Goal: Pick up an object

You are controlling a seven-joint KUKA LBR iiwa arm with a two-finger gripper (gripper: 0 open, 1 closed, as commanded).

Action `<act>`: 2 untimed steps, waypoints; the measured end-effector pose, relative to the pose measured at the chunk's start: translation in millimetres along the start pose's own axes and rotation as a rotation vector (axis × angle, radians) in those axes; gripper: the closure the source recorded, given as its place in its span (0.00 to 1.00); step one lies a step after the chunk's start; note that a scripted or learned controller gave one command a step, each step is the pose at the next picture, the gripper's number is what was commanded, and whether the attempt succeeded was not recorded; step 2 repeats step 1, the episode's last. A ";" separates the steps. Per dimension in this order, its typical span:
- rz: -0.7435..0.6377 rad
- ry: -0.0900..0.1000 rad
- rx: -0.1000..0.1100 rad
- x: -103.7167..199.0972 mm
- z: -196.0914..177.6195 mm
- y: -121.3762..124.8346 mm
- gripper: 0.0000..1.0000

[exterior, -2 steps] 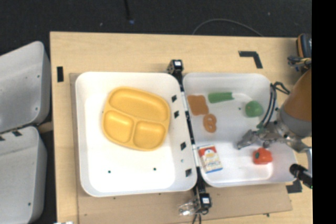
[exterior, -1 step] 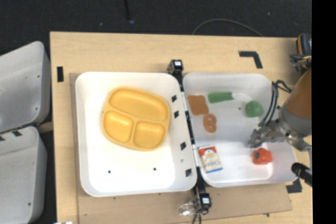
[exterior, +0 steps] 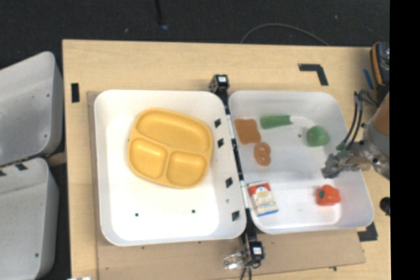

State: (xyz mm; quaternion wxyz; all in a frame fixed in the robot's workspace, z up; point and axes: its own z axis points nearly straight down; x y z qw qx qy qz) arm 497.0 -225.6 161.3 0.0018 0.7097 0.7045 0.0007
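I see the gripper (exterior: 333,166) over the right bin's (exterior: 295,216) right side, but I cannot tell its state. A red toy (exterior: 327,195) lies just near of it, a green ball (exterior: 317,136) just beyond.

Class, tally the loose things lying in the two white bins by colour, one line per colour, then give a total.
Yellow: 1, the divided plate
Green: 2, the long piece and the round piece
Orange-brown: 2, the flat piece and the small round piece
Red: 1, the red item
White: 1, the small carton
Total: 7
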 end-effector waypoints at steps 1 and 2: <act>-0.006 0.000 -0.001 -2.4 -43.2 -3.4 1.00; -0.006 0.000 -0.001 -2.4 -43.2 -3.4 1.00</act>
